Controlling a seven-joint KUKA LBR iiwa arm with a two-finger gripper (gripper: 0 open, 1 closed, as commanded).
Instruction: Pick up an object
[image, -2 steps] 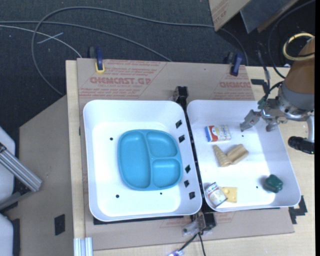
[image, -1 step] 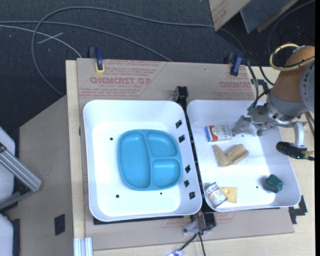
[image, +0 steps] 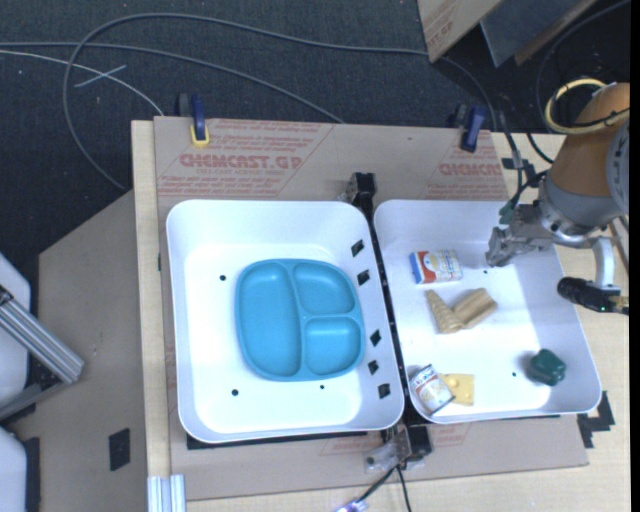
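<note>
Your gripper (image: 503, 246) hangs over the right bin (image: 570, 320); its opening can't be told. Descending here, it risks missing the small carton (image: 436, 266) and striking bare floor.

In the right bin (image: 575, 330) lie five small things. A little white carton with red and blue print (image: 436, 267) rests flat near the bin's upper left, close to the divider between the bins. Just below it sits a tan, ridged, toy-like piece (image: 461, 309), set at a slant. Down at the near left corner a small round can with a printed label (image: 431, 390) lies tipped on its side, and a yellow wedge like cheese (image: 460, 387) lies right beside it. Well apart from these, toward the near right corner, sits a dark green lump (image: 547, 367) on the white floor.
</note>
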